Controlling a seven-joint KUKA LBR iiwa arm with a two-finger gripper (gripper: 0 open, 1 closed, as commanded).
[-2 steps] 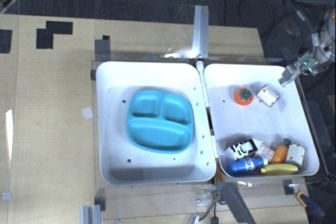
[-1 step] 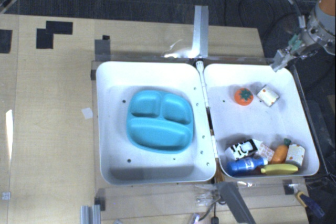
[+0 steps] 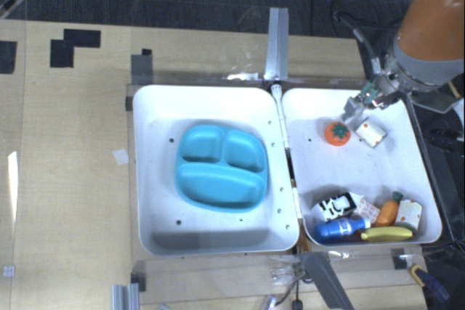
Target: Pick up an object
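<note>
Nothing is lifted yet: the gripper (image 3: 361,107), whose grip state I cannot tell, hangs in the right bin (image 3: 305,156) just beside the white block (image 3: 370,133) and the orange tomato toy (image 3: 337,133).

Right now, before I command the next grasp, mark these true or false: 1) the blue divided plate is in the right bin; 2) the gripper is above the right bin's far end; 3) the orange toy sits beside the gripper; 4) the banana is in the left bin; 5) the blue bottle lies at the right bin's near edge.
1) False: the blue divided plate lies in the left bin.
2) True: the gripper hangs above the right bin.
3) True: the orange toy is just left of it.
4) False: the banana is in the right bin.
5) True: the blue bottle lies there.
</note>
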